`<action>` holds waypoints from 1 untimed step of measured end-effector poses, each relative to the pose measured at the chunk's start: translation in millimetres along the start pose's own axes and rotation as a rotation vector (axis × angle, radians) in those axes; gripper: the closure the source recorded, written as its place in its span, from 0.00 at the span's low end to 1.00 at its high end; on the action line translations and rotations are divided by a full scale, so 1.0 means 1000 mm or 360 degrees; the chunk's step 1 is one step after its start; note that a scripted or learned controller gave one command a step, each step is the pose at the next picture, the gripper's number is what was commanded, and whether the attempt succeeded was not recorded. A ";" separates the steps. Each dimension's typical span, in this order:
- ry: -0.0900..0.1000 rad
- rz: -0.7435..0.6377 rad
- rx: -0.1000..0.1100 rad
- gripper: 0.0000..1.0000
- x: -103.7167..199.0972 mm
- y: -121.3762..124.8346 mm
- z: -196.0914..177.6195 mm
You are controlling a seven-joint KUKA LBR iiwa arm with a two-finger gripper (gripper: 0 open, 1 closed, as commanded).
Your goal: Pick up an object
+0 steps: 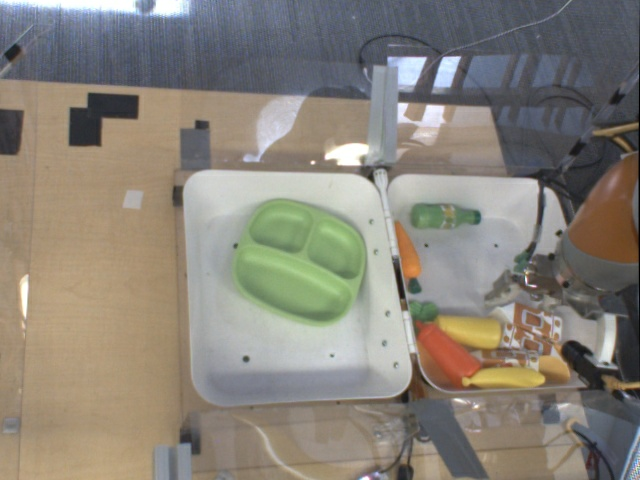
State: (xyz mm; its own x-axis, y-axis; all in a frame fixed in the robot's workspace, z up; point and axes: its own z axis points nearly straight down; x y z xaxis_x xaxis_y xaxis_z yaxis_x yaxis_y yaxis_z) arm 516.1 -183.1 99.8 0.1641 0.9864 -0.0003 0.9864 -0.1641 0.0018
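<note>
Orange and yellow crowd the near end of the right bin (520, 193), and that is where I expect trouble. From my seat I see the arm (605, 233) reaching in from the right, its pincer (512, 286) low over the bin floor toward the right wall, just far of the patterned card (528, 326). I cannot tell whether the pincer is spread or pressed together; nothing sits visibly inside it, so I judge no object is picked up yet. The candidates all lie in this bin: a green bottle (445, 215) on its side at the far end, a carrot (406, 250) along the left wall, a yellow block (468, 330) beside a red piece (445, 356), and a banana (510, 376) against the near wall. The left bin (210, 368) holds a green divided plate (300, 260), well apart from the arm. My worry is the cluster: yellow block, red piece and banana touch or nearly touch, so a descent there could nudge a neighbour or close on two things at once. The rounded bottle could roll away under a glancing contact, and the flat card offers little to grip. The carrot hugs the wall, which may block one side of the pincer.
</note>
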 end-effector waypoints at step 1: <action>-0.0003 -0.0043 -0.0032 0.00 -0.005 -0.022 0.009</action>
State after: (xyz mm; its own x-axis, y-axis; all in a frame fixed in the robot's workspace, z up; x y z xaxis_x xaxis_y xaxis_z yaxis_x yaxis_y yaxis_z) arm 493.9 -184.2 91.1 0.1375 0.9905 -0.0022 0.9903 -0.1375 0.0219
